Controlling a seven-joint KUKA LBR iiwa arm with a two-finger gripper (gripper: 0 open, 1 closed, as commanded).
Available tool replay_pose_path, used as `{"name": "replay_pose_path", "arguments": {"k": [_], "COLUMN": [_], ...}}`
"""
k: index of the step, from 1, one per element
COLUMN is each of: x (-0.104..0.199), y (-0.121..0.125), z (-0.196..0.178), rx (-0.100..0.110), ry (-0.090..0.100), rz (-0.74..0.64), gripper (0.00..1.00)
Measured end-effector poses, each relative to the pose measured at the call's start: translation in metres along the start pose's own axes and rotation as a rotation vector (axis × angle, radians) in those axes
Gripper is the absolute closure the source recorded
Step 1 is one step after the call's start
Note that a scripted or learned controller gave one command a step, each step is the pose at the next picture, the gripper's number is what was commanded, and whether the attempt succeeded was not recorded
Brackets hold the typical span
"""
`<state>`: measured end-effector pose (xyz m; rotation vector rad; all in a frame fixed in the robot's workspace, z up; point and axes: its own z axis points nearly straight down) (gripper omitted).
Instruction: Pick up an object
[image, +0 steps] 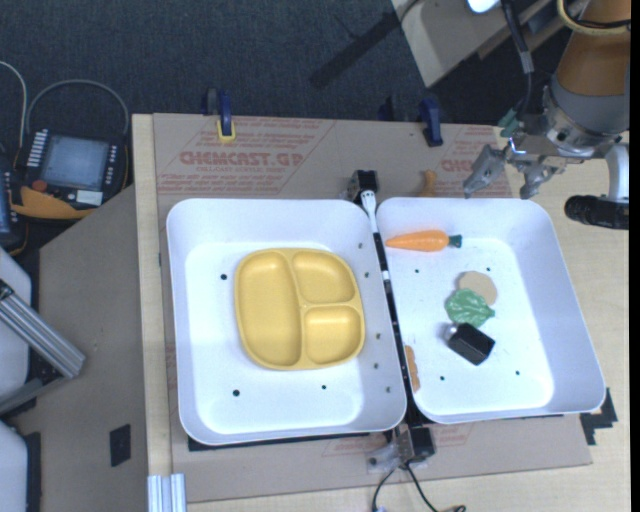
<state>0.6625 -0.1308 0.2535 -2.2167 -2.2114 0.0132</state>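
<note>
- The tool hangs above the far edge of the right bin, its two fingers spread apart and nothing between them.
- In that bin lie a carrot near the far wall, then a tan disc, a green leafy piece touching it, and a black block.
- The left bin holds a yellow divided plate.

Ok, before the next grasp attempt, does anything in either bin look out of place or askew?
One thing: a small orange piece lies in the seam between the two bins, near their front ends, outside both. The carrot, green item, tan disc and black block lie in the right bin; the yellow tray lies flat in the left bin.
</note>
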Motion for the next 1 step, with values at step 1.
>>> {"name": "replay_pose_path", "arguments": {"k": [1], "x": [0.0003], "y": [0.0021], "z": [-0.0086], "rx": [-0.014], "ry": [-0.002], "rz": [-0.003], "gripper": [0.0]}}
